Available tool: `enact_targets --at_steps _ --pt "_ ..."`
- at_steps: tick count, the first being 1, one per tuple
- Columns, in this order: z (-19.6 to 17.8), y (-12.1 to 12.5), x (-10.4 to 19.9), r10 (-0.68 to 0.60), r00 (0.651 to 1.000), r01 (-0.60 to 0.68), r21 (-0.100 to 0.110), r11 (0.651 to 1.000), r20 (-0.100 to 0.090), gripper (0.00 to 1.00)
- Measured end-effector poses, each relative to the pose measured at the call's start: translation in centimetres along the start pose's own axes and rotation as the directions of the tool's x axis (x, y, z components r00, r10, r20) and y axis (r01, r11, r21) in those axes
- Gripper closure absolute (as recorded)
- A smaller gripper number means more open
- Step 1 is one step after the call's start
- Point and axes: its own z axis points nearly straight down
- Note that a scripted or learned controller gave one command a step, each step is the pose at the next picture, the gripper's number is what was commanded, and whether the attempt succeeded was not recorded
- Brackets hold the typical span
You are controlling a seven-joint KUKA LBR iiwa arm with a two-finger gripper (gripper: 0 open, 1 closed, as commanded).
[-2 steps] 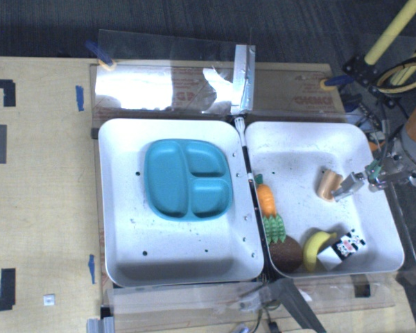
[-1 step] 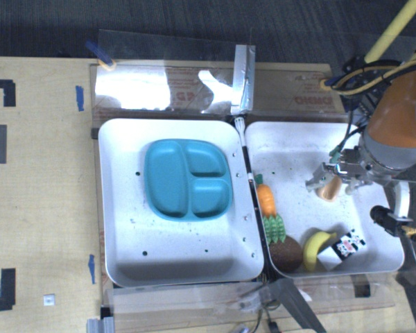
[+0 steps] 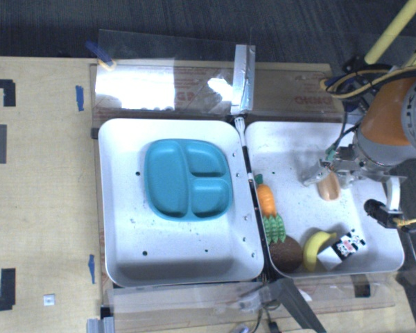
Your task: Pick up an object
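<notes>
My gripper (image 3: 329,174) hangs over the upper middle of the right bin (image 3: 291,144), below the arm's orange band. Directly under its tip is a small tan, egg-shaped object (image 3: 328,188), partly covered by the gripper, and I cannot tell whether it is held or resting on the bin floor. An orange carrot (image 3: 265,200) lies against the bin's left wall with a green spiky piece (image 3: 274,226) below it. Along the front edge lie a brown round fruit (image 3: 287,253), a yellow banana (image 3: 315,247) and a small black-and-white toy (image 3: 349,245).
The left bin (image 3: 125,241) holds a blue divided plate (image 3: 188,179) in its upper middle. A clear plastic sheet and a metal bracket (image 3: 243,78) stand behind the bins. Cables (image 3: 347,82) and a black clamp (image 3: 381,214) hang near the arm at the right.
</notes>
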Motion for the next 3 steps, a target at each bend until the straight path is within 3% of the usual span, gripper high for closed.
enact_targets --at_steps 1,2,3 --pt "-1.0 0.1 0.0 0.0 1.0 0.0 -0.002 1.0 0.001 1.0" --pt "0.1 5.8 5.1 -0.152 0.988 0.152 0.005 0.988 -0.002 1.0" --pt "0.0 -0.2 2.2 -0.197 0.98 0.197 0.005 0.98 -0.001 1.0"
